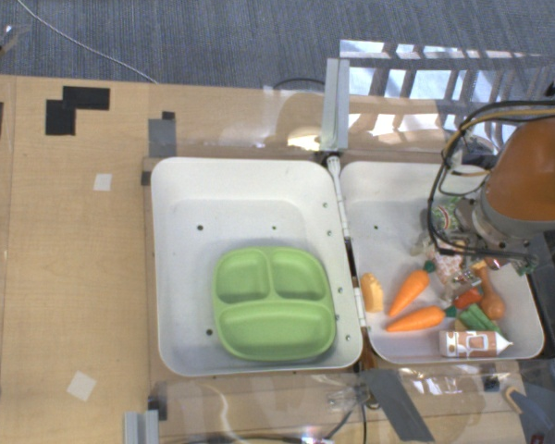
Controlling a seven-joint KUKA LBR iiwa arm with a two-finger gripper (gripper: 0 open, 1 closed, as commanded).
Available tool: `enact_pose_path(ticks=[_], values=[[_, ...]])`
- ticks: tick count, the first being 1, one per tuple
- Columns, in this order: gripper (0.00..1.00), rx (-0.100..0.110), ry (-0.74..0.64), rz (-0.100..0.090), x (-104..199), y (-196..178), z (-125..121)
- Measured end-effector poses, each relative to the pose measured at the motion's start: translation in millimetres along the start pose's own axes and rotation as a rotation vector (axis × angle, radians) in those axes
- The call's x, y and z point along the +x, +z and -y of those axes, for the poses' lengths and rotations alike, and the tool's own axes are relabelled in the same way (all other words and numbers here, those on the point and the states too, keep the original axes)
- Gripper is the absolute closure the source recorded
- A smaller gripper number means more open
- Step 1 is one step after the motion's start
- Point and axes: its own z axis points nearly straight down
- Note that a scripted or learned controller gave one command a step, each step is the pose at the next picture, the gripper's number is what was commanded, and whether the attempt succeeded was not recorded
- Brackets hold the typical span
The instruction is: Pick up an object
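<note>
Lowest in the picture, below the pincer, lies a small white bottle on its side. It has a brown label and a pointed end. It rests on the floor of the right bin, which is smooth white plastic with round corners.

Just beside the pincer, on the side toward the plate, lie two toy carrots. The upper carrot is a smooth orange cone with a green tip that points up at the pincer. The lower carrot lies flatter, between the pincer and the bottle, with its green top close to some green toy pieces. A red toy piece and a round orange one sit right under the pincer, all bunched up together. A small yellow lump lies farther from the pincer, next to the bin wall.

The pincer hangs low over this heap of toys, at the end of the grey arm with its shiny orange band. Black cables loop beside it. I cannot tell if the pincer is released or clenched, and I cannot see any toy in it.

Well away from the pincer, in the left bin, sits a green plate. It is smooth, with rounded corners and three dips.

Both bins sit on a pale wooden bench.
</note>
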Motion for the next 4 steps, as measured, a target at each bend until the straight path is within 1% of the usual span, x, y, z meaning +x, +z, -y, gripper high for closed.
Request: enact_pose_path(ticks=[1, 2, 3, 4], values=[[0.0, 0.001, -0.077, 0.002, 6.6, -1.5, -49.1], [0.0, 0.002, 0.007, 0.006, 11.4, -2.8, -100.0], [0.0, 0.002, 0.218, 0.003, 10.0, -2.6, -102.4], [0.0, 0.0, 0.282, 0.006, 13.9, -2.5, -99.6]])
